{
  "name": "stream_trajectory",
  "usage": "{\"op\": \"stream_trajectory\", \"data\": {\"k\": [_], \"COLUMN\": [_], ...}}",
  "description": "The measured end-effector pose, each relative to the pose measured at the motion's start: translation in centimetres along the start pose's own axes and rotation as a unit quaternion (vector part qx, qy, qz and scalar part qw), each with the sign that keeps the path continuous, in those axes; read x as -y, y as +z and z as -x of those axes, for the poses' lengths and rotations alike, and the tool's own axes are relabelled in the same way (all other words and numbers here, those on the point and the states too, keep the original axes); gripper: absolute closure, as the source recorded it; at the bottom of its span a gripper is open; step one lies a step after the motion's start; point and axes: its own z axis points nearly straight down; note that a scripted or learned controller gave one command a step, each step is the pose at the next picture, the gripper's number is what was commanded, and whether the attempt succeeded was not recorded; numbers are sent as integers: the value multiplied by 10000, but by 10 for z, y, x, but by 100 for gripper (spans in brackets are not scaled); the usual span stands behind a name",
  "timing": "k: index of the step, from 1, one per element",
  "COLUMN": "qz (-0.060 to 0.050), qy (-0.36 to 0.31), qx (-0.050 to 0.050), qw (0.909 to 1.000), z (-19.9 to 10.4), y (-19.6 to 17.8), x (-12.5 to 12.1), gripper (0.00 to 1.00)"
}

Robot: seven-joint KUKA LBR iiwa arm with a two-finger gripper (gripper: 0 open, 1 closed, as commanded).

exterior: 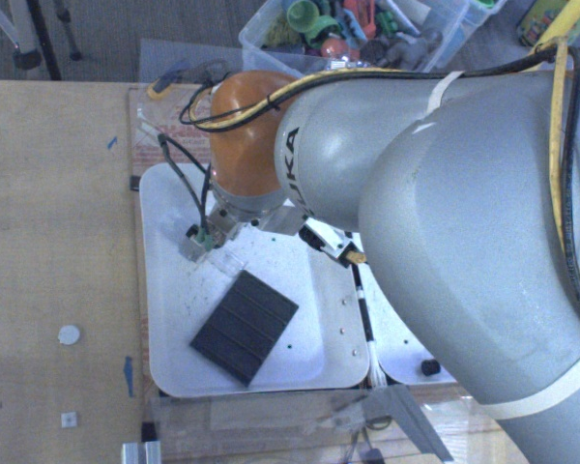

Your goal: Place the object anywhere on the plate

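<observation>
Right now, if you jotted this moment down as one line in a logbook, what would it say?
arm: over left bin | gripper: near bin's upper left, grip unclear | dark ridged plate: flat in bin, nothing on it | step: placing not done

— What's covered?
— The arm (pixel 445 191) hides most of the right bin (pixel 406 356) (just a corner shows).
— The gripper (pixel 201 240)?
— Too small and blurred to read. The toy tub (pixel 367 13) is cropped at the top.

Dark ribbed rectangular plate (pixel 245 326) flat and askew on the left bin's (pixel 164 259) floor.
</observation>
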Motion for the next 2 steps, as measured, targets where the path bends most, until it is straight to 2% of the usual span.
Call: {"op": "stream_trajectory", "data": {"k": [1, 2], "qz": [-10, 22], "qy": [-1611, -1596], "qx": [-6, 0], "qw": [9869, 9872], "z": [9, 10], "y": [1, -11], "x": [-11, -12], "gripper": [100, 100]}}
